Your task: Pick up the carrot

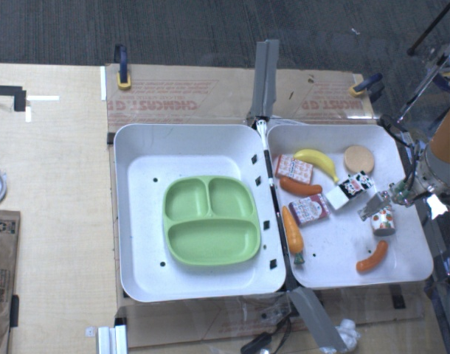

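The carrot [292, 231] is orange with a small green tip at its near end. It lies lengthwise against the left wall of the right bin [336, 277]. My gripper [386, 200] hangs over the right side of that bin, well to the right of the carrot and apart from it. It is just above a small red and white object [383, 224]. I see nothing held in it.
The right bin also holds a banana [317, 161], a round tan bun [358, 158], a red sausage [301, 187], several small cartons [309, 209] and an orange sausage [372, 257]. A green divided plate [210, 221] sits in the left bin [136, 198].
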`<state>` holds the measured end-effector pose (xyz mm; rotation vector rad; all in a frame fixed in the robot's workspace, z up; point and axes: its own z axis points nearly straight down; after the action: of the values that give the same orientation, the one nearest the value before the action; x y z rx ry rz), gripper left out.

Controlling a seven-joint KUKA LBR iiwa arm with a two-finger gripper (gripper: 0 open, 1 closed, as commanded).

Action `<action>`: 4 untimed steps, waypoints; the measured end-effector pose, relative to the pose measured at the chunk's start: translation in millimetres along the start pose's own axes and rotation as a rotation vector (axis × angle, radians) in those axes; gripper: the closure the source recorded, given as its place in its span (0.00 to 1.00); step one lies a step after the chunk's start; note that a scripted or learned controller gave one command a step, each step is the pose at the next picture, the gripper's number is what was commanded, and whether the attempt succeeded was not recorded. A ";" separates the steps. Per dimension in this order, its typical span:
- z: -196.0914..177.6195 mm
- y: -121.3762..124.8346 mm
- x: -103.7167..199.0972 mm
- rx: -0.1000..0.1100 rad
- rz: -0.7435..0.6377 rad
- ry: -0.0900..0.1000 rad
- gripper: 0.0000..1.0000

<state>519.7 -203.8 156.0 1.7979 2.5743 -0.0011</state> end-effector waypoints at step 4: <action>13.3 -19.0 58.4 0.000 0.056 0.001 0.00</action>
<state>481.7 -155.6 142.6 1.8689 2.5237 -0.0001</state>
